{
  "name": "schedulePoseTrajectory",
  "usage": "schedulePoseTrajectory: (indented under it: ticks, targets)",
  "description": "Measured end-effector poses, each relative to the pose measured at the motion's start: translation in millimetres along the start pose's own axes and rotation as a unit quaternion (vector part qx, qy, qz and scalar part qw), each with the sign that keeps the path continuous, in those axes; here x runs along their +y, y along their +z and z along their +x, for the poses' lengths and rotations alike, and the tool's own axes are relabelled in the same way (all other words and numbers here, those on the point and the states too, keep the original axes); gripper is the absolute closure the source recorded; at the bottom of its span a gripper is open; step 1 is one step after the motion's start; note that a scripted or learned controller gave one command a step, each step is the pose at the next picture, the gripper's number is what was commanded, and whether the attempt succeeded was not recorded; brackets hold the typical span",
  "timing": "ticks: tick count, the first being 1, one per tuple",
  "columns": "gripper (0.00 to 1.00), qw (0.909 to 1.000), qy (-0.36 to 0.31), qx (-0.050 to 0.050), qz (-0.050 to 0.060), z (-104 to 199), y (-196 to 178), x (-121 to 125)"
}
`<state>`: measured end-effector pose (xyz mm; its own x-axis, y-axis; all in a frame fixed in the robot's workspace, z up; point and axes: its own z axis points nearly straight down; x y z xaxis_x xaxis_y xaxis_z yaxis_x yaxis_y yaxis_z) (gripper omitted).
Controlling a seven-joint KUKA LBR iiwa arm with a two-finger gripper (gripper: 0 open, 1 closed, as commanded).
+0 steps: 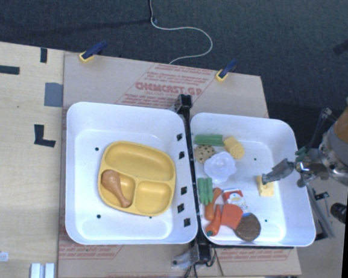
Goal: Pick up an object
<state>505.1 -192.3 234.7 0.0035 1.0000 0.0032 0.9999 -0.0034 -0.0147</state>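
My gripper (pixel 275 176) hangs over the right side of the right bin (pixel 283 134), reaching in from the right edge. Its tip sits just above a small yellow wedge (pixel 267 188) on the bin floor; whether they touch I cannot tell. Further left in that bin lie a corn cob (pixel 235 148), a green bar (pixel 209 139), a cookie (pixel 203 153), a clear crumpled piece (pixel 221 165), a green strip (pixel 204 189), a red-and-white carton (pixel 234 197), a red item (pixel 228 216) and a brown patty (pixel 248 227).
The left bin (pixel 81 157) holds a yellow divided plate (pixel 148 157) with a chicken drumstick (pixel 117 187) in its left compartment. A black divider clip (pixel 184 103) sits where the bins meet. Cardboard lies under both bins.
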Motion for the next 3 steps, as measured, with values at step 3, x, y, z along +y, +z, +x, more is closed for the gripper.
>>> schedulePoseTrajectory:
  ticks: [3]
  targets:
    - [0.00,1.0000,-0.002,-0.001,-0.004,-1,95,-16]
